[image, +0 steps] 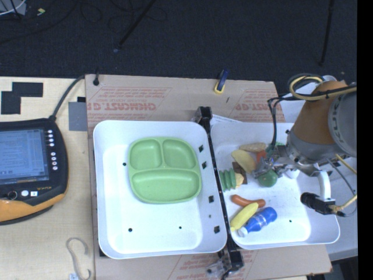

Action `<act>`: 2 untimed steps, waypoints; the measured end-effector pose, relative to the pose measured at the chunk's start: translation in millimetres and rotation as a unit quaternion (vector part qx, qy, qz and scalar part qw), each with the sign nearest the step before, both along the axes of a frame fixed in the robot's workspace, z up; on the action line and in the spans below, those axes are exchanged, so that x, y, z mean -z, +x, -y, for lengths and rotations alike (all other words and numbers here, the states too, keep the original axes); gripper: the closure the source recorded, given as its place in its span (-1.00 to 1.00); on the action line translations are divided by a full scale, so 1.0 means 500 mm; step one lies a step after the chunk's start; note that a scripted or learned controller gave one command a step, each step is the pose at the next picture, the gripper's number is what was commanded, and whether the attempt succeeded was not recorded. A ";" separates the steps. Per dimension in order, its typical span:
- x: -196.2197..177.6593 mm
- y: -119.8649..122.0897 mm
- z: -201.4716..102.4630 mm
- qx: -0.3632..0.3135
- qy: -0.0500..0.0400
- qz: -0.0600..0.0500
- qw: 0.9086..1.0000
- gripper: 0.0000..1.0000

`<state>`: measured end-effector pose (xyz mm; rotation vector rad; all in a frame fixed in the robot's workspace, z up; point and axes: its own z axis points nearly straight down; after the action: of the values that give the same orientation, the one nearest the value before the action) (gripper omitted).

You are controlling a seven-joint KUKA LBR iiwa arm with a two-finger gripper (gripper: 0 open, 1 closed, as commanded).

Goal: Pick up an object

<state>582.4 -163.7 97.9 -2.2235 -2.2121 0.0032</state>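
1. Blue bottle [261, 219], one, by the right bin's [322, 233] front wall.
2. Gripper [267, 169], one; grip state cannot be told.
3. Green round toy [267, 178], one, just below the gripper.
4. Banana [244, 216], one; green plate [164, 170], one, in the left bin [116, 226].

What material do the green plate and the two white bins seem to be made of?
Green plate: probably moulded plastic, matt to lightly glossy, with soft rounded dividers between its three compartments and an even colour. White bins: likely thin plastic too, smooth with a slight sheen and rounded rims; coated metal cannot be ruled out.
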 end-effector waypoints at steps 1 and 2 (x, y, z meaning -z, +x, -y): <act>-0.089 -0.009 -0.006 -0.001 -0.001 0.003 1.000 1.00; -0.194 0.012 0.003 -0.002 -0.001 0.004 1.000 1.00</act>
<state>588.4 -165.3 194.7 -2.2235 -2.2230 -0.0024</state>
